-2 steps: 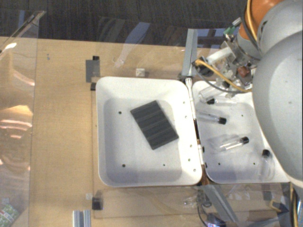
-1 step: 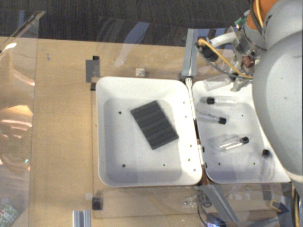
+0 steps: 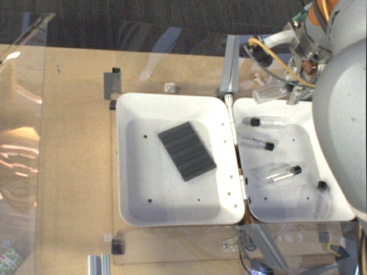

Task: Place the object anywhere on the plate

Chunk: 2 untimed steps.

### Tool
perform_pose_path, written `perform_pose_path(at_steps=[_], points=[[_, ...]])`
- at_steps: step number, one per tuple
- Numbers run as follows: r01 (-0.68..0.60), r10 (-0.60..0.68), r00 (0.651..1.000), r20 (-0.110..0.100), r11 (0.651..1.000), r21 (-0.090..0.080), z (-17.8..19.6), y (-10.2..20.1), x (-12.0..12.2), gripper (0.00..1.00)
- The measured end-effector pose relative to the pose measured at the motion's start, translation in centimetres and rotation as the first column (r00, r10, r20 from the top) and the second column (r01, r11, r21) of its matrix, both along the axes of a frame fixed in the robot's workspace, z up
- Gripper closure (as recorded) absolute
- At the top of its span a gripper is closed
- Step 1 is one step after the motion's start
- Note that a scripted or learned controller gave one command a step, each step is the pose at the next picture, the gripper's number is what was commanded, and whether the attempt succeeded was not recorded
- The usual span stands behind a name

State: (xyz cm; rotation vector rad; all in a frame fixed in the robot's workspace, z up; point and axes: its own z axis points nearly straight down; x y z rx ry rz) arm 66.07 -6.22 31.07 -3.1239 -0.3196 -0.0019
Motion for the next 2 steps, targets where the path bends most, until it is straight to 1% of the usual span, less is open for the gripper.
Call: perform_pose_path(at_steps=[1,2], points=[[-0.042,0.042,0.999,0.000,0.999,-0.001,2.8,0.7,0.1,1.00],[-0.042,0.042,0.999,-0.002,0.999,-0.002,2.3,-0.9,0.1,1.00]])
